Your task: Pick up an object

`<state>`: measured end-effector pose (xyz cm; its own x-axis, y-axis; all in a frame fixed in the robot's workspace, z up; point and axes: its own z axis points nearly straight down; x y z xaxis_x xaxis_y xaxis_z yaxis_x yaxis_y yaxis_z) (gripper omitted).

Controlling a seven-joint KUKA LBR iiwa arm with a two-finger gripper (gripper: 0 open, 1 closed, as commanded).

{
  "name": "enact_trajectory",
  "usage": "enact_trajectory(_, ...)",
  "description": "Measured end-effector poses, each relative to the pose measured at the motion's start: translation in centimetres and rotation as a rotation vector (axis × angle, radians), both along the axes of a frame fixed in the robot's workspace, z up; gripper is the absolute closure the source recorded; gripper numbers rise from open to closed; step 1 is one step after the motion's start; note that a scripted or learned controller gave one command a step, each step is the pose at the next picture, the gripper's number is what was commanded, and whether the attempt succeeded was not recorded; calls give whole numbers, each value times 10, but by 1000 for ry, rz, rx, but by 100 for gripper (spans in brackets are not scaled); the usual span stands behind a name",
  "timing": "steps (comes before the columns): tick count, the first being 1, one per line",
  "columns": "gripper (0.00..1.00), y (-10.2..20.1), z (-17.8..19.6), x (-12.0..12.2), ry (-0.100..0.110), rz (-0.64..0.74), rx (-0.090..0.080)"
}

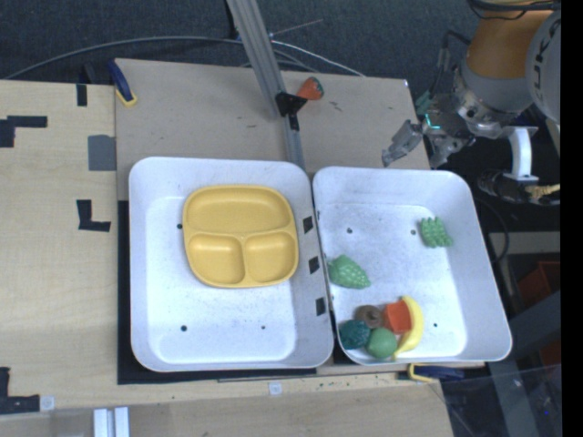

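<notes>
We read no brand, label or writing anywhere. The arm is cut off at the top right corner, and the pile in the right bin's front edge overlaps: a yellow banana, a red piece, a brown ring and green items we cannot name. The claw hangs just beyond that bin's far edge, fingers parted, holding nothing. The left bin carries a yellow divided tray.

A robotics lab: taped plywood tabletop, two white bins, loose cables, metal camera pole, industrial arm.
</notes>
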<state>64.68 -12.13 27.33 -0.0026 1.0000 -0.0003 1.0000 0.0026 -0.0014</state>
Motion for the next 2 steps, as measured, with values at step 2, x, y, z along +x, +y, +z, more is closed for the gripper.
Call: enact_trajectory(2,0,-7,-53,6,5,-1,-1)
